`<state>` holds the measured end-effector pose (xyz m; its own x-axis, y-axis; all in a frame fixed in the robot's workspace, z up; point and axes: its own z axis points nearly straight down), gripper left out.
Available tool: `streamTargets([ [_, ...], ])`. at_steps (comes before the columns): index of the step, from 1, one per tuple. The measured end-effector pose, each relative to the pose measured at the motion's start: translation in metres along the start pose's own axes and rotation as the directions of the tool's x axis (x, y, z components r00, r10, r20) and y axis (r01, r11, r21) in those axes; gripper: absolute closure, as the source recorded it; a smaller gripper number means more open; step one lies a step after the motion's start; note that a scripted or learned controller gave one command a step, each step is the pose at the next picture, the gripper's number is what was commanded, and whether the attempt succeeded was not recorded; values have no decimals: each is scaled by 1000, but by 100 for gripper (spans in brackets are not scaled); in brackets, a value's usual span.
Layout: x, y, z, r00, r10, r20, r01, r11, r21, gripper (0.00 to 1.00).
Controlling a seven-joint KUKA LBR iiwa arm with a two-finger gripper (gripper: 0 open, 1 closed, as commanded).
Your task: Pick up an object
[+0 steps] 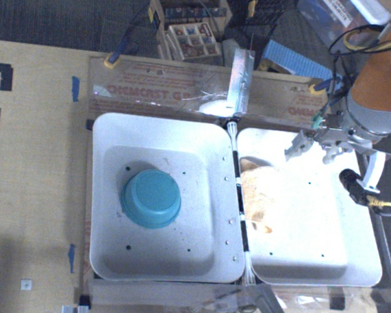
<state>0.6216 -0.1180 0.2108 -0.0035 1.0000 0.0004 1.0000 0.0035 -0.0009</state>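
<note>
A teal bowl point(151, 198) sits upside down in the left white bin point(115, 138), a little left of that bin's middle. My gripper point(315, 151) hangs over the far edge of the right white bin point(356, 271), well away from the bowl. Its two fingers point(297, 147) are spread apart with nothing between them. The grey arm with its orange band rises behind it at the upper right.
Brownish stains mark the left side of the right bin's floor point(255, 196). A metal divider strip point(237, 191) runs between the bins. A cardboard wall point(160, 90) stands behind both bins. Black cables and a yellow-tipped plug point(361, 190) hang by the arm.
</note>
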Motion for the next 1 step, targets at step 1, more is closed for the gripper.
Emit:
streamTargets([
  [1, 12, -5, 8, 1000, 23, -1, -23, 1000, 1, 0],
])
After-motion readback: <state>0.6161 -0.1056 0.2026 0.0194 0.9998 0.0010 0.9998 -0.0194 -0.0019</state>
